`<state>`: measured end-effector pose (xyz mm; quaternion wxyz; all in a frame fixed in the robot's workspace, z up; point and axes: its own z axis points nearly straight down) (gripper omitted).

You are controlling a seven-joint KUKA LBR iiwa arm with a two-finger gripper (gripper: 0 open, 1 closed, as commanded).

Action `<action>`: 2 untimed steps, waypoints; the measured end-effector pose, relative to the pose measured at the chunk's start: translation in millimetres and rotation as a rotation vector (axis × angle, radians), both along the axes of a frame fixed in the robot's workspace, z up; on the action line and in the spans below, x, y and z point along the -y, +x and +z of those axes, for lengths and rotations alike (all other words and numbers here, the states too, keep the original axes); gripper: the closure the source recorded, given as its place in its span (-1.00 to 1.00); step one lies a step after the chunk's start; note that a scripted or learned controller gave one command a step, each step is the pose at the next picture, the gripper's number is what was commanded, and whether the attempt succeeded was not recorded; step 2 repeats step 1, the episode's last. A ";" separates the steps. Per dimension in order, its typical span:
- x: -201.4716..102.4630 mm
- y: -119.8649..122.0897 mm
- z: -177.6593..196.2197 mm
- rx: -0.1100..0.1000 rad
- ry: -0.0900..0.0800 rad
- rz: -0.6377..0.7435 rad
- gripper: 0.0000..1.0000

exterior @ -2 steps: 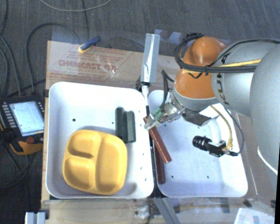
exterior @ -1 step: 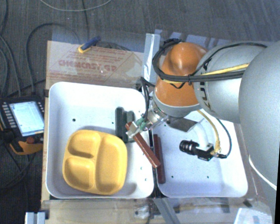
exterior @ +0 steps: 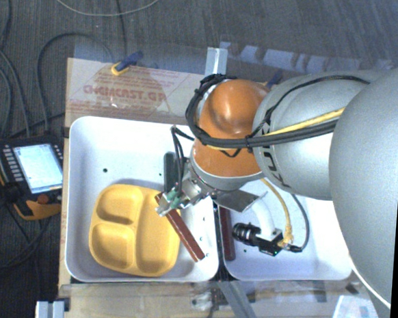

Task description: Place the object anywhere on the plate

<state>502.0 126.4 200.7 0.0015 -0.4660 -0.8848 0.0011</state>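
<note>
1. The grey arm (exterior: pixel 324 137) reaches in from the right, its orange band above the left bin (exterior: pixel 91 139).
2. The yellow plate (exterior: pixel 135 229) lies in that bin's near half, ready to receive.
3. The gripper (exterior: pixel 168 204) is clamped on the brown stick (exterior: pixel 185 235), which slants across the plate's right edge, seemingly poised for release.

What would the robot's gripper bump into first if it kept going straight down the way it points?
Probably the long reddish-brown flat stick right under the gripper, which lies across the right rim of the yellow compartmented plastic plate. Height is hard to judge from above, so that is a guess.
</note>
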 end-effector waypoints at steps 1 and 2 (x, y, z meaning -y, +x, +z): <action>0.2 0.2 0.1 0.001 0.000 0.000 -1.00; 0.2 0.2 0.1 0.001 0.000 0.000 -1.00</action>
